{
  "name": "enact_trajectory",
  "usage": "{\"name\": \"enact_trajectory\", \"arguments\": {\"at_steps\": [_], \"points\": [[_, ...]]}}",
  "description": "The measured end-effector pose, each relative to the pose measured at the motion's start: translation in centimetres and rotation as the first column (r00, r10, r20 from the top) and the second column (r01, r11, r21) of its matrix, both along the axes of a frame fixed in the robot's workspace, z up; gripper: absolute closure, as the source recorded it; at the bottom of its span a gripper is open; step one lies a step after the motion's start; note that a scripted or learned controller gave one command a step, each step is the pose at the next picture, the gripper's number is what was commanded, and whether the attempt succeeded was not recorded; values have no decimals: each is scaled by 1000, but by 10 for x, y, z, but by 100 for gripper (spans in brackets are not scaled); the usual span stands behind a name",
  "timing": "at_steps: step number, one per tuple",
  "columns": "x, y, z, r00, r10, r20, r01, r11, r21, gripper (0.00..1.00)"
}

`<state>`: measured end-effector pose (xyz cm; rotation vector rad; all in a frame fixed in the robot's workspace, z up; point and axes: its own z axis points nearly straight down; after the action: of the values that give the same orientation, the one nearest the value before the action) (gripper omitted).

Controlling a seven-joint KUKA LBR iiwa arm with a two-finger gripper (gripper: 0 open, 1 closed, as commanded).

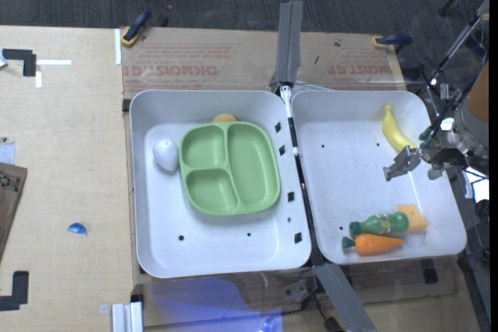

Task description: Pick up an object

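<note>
The hand [401, 165] hangs low over the right bin [342, 167], close to that bin's right wall, with the arm [467, 128] reaching in from the right edge. Its two fingers look spread and nothing sits between them, so it is open and holding nothing. Just above the hand, toward the back of the bin, lies a yellow banana [394, 129], near the fingers but apart from them. Below the hand, toward the front rim, a green bottle [380, 225] lies on its side with an orange carrot [373, 243] just beside it, and a yellow-orange block [413, 218] touches the bottle's right end. Well to the left of the hand, in the left bin [156, 237], a green divided plate [231, 167] rests, with a small white ball [166, 154] at its left edge and a bit of something orange [224, 119] peeking from behind it. Both bins stand on the tabletop [62, 159].
</note>
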<state>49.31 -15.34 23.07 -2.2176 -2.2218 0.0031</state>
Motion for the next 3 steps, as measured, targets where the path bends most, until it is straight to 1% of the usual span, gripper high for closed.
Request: {"name": "enact_trajectory", "arguments": {"at_steps": [1, 2, 3], "points": [[-15, -23, -2, 1000, 6, 1, -6, 1000, 0, 0], [-15, -36, -137, 989, 148, 3, -148, 989, 0, 0], [59, -29, -62, 981, 193, 4, -193, 981, -2, 0]]}}
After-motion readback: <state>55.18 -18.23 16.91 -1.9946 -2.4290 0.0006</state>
